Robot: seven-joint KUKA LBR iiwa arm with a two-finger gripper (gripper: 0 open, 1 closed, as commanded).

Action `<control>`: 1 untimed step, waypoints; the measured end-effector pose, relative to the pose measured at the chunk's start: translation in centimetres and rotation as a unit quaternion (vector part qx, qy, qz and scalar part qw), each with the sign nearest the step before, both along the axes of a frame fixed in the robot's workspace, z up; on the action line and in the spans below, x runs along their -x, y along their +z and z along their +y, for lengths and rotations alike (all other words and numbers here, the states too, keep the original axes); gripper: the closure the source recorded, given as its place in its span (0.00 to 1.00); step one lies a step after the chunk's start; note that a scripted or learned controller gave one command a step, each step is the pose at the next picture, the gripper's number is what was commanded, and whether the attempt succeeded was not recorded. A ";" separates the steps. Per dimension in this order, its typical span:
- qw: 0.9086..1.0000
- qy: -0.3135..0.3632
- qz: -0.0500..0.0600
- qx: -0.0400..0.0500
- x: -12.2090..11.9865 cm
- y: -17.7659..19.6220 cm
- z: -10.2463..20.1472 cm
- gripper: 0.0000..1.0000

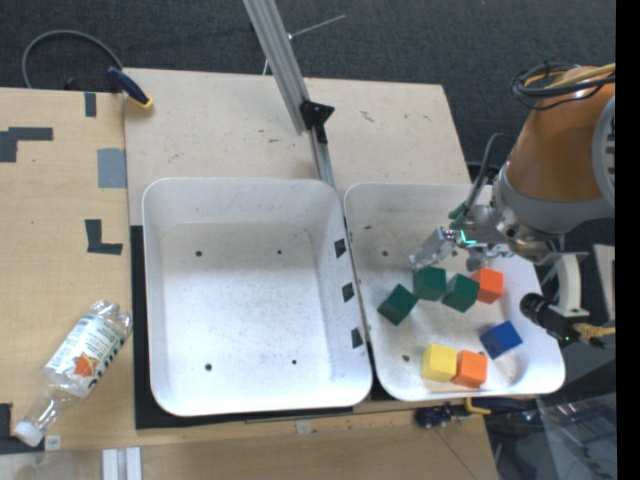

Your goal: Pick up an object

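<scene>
The gripper [432, 256] hangs low in the right bin [400, 203], just above a green block [430, 284]. I cannot tell how its tips stand. It looks ready to grab that block. Two more green blocks [397, 304] [461, 293] crowd close and could get bumped. An orange block [489, 284], a blue one [500, 339] and a yellow one [438, 362] sit nearby. A bottle [85, 350] lies outside the left bin [245, 193].
</scene>
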State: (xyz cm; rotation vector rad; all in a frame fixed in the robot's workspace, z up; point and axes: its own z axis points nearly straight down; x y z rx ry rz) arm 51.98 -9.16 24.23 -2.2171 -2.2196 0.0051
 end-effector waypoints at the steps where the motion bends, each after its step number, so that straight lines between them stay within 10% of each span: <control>1: 1.000 0.000 -0.002 0.000 -0.1 0.2 0.0 0.00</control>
